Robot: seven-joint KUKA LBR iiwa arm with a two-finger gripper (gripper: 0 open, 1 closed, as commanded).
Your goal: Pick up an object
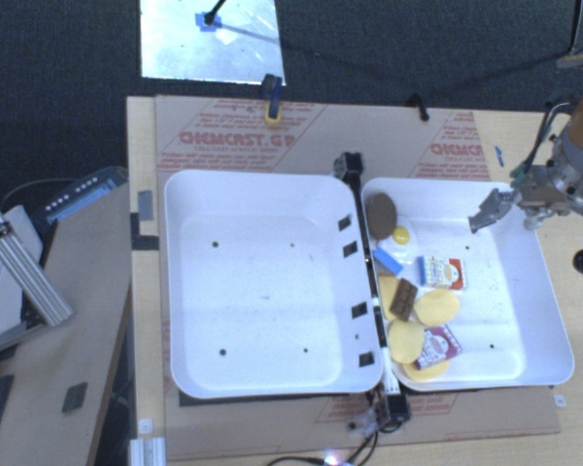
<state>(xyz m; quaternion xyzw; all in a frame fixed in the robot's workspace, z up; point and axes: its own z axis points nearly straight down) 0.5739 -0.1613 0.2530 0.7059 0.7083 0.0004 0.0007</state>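
Camera view from above takes in two white bins side by side on a brown board. At the right edge of the frame the arm [578, 153] reaches in, and its gripper [490, 211] hangs over the upper right part of the right bin [525, 289], near that bin's back rim. Its grey fingers point toward the left and down; at this size I cannot tell whether they are spread or closed, and nothing can be seen between them.

All the objects lie crowded along the left side of the right bin, beside the black divider [369, 260] where the two bins meet. At the top is a dark brown oval [381, 214], with a small yellow piece [400, 234] just below it. Next comes a blue and white item [390, 259], then a flat packet with red and blue print [440, 272]. Below these a brown bar [403, 300] rests among pale yellow rounds [437, 308], and a red-printed packet [436, 347] lies at the bottom of the heap, near the front rim.

The right half of this bin's floor is bare white, giving open room beneath and beside the gripper. The left bin [262, 280] shows only its white floor with a few small dark dots.
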